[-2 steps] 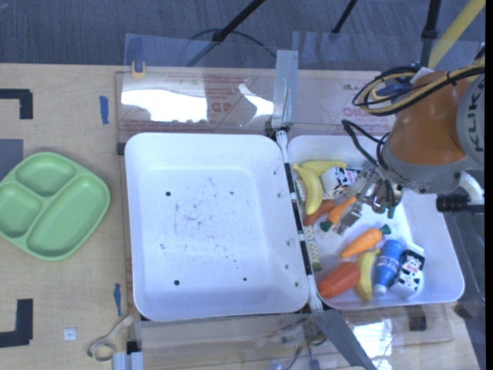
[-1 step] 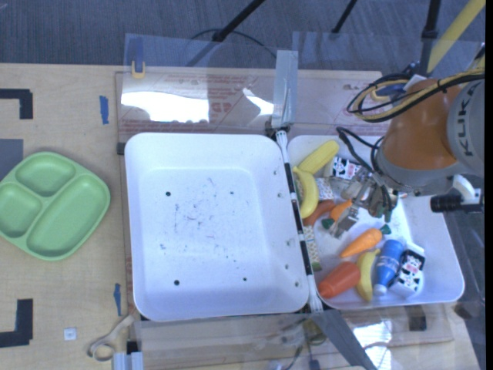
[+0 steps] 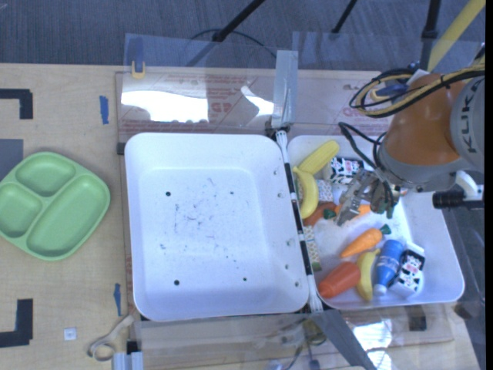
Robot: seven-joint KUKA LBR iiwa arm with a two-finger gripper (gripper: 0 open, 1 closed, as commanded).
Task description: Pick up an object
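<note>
One carrot lies diagonal, tip upper-right; gripper spread apart above.

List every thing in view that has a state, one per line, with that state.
gripper: low over the right bin, above the toys; nothing seen held
left bin: flat on the bench, bare white floor with faint scuffs
right bin: holds a pile of toys
yellow corn: lying at the bin's far end
carrot: lying on its side
blue bottle: tipped over
green tray: flat on the bench
</note>
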